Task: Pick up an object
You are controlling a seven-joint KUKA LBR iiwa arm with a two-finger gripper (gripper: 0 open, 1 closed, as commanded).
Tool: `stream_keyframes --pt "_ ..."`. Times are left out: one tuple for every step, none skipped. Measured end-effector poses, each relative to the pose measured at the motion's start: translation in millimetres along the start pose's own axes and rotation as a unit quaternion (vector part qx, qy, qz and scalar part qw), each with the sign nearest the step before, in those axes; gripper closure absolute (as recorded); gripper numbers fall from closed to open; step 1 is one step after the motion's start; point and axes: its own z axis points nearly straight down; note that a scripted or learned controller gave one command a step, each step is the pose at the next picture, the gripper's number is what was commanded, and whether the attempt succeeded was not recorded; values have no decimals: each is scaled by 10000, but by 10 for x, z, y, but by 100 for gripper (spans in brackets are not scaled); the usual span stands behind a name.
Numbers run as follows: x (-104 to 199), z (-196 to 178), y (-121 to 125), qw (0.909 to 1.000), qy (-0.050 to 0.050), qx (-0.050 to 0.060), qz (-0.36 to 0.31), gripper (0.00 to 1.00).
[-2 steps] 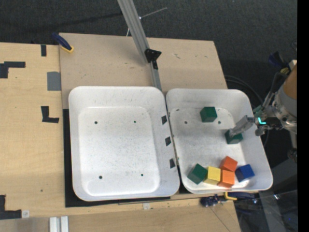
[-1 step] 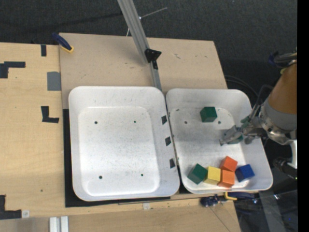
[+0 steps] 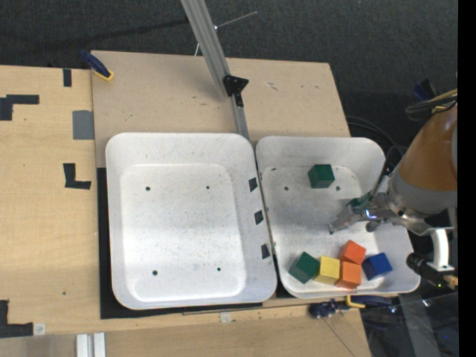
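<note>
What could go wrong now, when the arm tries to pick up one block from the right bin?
The green, yellow, orange and blue blocks sit packed together by the right bin's near wall, so the claw may not fit around one, or may push its neighbours. The lone green block looks easier.

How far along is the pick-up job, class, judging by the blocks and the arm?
Done: nothing lifted; the green block sits apart, and the dark green, yellow, orange and blue blocks cluster in the right bin. In hand: the tool hangs between them, holding nothing visible. Left: grasp and lift one.
</note>
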Motion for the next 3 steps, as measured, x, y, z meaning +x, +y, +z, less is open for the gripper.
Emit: stream_keyframes --pt "5 523 -3 10000 -9 -19 0 0" --pt "15 412 -3 10000 5 -11 -5 100" --pt "-58 -60 -56 10000 -12 -43 6 100"
